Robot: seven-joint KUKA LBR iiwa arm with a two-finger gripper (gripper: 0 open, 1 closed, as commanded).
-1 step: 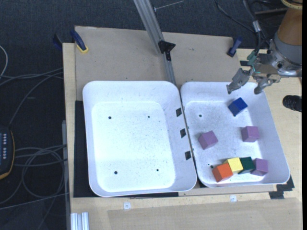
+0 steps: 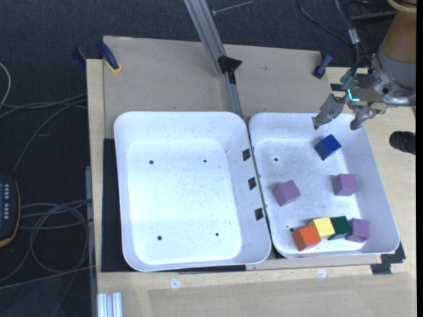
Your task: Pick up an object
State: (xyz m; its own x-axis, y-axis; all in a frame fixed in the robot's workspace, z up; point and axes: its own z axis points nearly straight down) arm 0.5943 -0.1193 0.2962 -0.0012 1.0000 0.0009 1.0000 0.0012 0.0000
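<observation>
One blue cube [image 2: 327, 146] sits corner-on; pincer [image 2: 342, 119] spread wide above, holding nothing.

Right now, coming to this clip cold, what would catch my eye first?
Probably the gripper, open and holding nothing, poised over the top edge of the right bin just above the blue cube. Next, the bright row at that bin's near edge: orange cube, yellow cube, green cube and a purple one packed together. The left bin sits alongside.
</observation>
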